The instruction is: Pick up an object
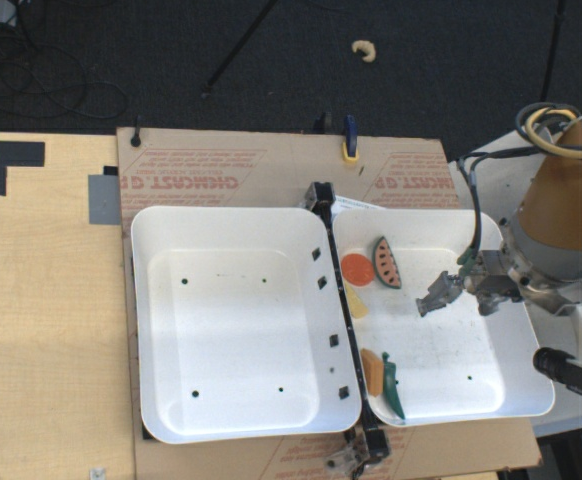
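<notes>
At the near edge of the right bin [491,408], against the divider, a small carrot-like piece is seen: an orange body [372,370] with a green leafy part [392,388] lying just beside it, touching the bin's rim. Farther along the divider a pale yellow piece [356,307] is found, and just beyond it an orange-red round disc [358,269]. Just right of the disc a watermelon slice [387,262] is laid, its red flesh dotted with dark seeds and edged in green on its right side. All these things are crowded along the right bin's left side; the middle and right of its floor are left bare, giving open room.

The gripper [461,290] is held over the right bin's middle, well apart from the toys. One dark finger [437,296] is seen pointing left and down; whether the fingers are spread or closed cannot be told, and nothing is seen between them.

The left bin [171,408] is shown with a bare white floor marked by a few dark dots. Black clips [320,200] are fixed along the seam where the two bins meet.

Under the bins a cardboard sheet [221,168] is laid; red printing on it is seen upside down and cannot be read with certainty. At its far edge a blue and yellow clamp [350,138] is fastened. Beyond, on the dark floor, a small curled pale object [365,50] is lying.
</notes>
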You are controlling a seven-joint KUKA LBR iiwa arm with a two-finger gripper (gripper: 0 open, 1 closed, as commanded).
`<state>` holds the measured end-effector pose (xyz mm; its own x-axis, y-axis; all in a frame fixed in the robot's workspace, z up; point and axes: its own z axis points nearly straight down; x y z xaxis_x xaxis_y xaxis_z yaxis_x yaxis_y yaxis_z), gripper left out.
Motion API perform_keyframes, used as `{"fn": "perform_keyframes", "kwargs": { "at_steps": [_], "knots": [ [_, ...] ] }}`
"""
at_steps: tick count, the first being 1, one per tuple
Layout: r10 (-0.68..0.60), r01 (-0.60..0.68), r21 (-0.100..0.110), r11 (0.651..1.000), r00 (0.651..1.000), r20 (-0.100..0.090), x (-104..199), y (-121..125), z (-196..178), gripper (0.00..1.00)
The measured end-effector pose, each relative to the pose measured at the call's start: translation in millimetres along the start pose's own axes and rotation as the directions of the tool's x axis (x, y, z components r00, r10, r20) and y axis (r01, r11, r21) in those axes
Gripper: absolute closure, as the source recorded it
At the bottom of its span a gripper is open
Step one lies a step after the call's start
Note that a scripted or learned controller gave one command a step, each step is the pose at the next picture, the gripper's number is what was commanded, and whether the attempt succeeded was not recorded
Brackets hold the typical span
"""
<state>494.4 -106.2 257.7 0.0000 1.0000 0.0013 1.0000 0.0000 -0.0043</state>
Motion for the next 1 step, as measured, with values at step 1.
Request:
{"fn": "perform_keyframes", "kwargs": {
  "at_steps": [1],
  "knots": [
    [-0.004, 0.004, 0.002, 1.0, 1.0, 0.0, -4.0, 64.0, 104.4, 0.0]
  ]
}}
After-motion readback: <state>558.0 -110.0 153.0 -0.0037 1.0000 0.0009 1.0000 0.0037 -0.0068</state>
